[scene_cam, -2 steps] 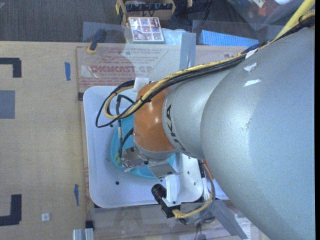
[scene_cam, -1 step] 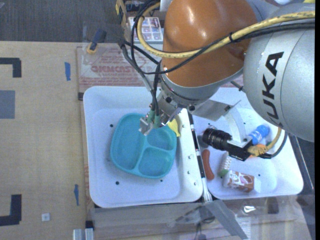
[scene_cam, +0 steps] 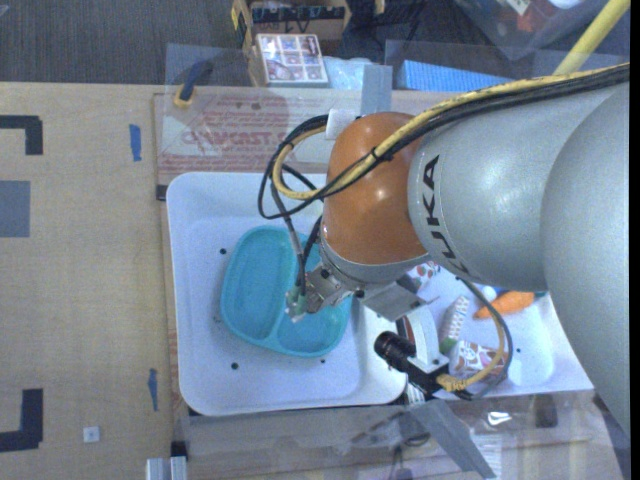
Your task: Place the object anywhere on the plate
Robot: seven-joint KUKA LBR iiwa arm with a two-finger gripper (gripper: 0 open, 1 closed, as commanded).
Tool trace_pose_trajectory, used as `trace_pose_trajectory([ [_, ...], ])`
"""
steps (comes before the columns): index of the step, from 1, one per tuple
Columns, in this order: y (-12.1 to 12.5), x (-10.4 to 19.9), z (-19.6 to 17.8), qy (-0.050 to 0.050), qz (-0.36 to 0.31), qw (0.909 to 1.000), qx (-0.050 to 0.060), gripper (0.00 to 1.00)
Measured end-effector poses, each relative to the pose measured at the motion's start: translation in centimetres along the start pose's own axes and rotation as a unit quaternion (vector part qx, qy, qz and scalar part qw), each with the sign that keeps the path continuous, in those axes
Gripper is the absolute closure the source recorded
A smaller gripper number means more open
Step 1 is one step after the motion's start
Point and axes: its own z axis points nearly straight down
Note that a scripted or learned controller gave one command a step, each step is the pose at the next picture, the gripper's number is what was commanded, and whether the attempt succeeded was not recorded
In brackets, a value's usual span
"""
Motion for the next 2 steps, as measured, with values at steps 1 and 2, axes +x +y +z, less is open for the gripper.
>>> trace_pose_trajectory([
  [1, 2.66, 4.01, 9.73, -0.001, -0.011, 0.9999, -0.011, 1.00],
  [2, 2.79, 4.75, 10.34, 0.000, 0.095, 0.9954, -0.012, 1.00],
])
